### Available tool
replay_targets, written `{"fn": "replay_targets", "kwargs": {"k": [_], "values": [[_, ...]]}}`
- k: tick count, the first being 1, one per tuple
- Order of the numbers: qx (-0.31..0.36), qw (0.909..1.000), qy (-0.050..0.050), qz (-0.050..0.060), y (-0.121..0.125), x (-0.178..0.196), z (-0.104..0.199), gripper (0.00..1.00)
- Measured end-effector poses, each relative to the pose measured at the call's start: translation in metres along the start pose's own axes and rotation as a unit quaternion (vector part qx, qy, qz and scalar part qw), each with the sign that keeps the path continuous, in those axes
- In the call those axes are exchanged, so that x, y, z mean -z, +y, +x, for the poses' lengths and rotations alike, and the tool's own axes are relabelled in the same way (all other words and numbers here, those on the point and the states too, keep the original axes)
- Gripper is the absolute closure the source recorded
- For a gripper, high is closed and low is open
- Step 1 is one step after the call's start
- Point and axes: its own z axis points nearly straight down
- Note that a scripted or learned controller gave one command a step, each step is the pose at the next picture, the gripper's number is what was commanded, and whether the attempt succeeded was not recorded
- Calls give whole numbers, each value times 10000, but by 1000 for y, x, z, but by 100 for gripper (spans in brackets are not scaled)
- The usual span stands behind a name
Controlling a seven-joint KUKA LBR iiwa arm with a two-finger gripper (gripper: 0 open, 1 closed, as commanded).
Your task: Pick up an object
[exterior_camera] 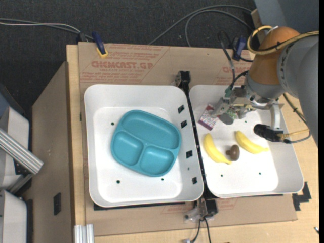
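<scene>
My gripper [229,110] is low over the back left part of the right bin [283,181]. A small purple and white packet [207,117] lies just to its left, close to the gripper or touching it. Two yellow bananas lie in front of the gripper: one [215,149] near the bin's left wall, the other [250,143] further right. A small brown rounded object [233,152] sits between them.
A blue divided plate [146,142] lies in the middle of the left bin [96,105]. The grey arm with its orange band [271,54] reaches in from the upper right, with a black fitting and cable [268,132] hanging over the right bin.
</scene>
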Motion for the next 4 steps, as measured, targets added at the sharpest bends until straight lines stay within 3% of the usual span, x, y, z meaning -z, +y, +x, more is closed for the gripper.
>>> {"fn": "replay_targets", "kwargs": {"k": [1, 3, 4], "values": [[8, 10000, -28, -59, 3, 16, -1, 100], [2, 10000, -32, -34, -2, 131, -1, 100], [23, 10000, -12, 12, -17, 142, 54, 100]]}}
